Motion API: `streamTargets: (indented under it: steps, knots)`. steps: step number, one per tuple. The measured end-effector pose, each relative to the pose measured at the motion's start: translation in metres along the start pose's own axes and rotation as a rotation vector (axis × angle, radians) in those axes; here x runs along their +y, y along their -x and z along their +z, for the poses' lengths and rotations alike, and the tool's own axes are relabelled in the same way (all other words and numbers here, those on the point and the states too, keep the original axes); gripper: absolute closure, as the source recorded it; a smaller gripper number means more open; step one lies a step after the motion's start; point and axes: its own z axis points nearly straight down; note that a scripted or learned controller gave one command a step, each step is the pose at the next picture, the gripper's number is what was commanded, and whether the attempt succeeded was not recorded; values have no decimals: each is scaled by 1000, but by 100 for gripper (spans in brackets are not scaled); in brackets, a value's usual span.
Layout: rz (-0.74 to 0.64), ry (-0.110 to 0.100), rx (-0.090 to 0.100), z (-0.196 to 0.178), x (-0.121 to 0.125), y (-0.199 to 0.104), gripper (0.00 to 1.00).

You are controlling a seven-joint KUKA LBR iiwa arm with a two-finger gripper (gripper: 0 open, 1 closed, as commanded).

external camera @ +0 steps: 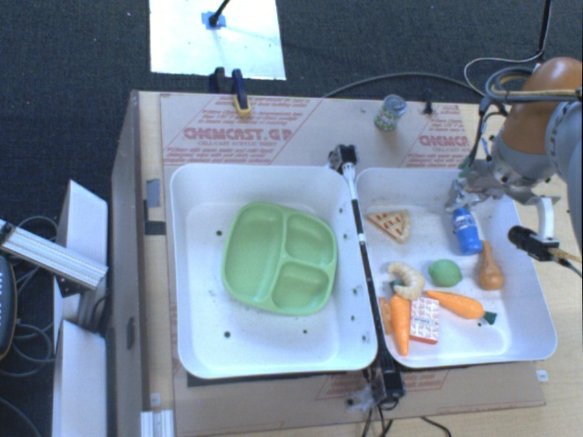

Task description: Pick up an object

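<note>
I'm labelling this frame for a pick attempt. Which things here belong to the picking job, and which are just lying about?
Part of the job:
gripper
blue bottle right under it
other pickable items in the right bin: pizza slice, green ball, carrot, brown pear-shaped piece

Lying about:
green divided tray in the left bin
small jar on the bench board

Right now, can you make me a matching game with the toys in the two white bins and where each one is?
Things:
1. green tray
2. blue bottle
3. pizza slice
4. green ball

Places:
A. right bin, by the divider toward the back
B. alone in the left bin
C. right bin, between the bottle and a carrot
D. right bin, just under the gripper

Pairs: 1-B, 2-D, 3-A, 4-C
</note>
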Motion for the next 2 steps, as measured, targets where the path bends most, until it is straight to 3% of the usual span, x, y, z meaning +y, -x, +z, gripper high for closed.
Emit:
streamTargets:
  steps: [2]
  knots:
    - [0, -4, 3, -132, -54, -170, 100]
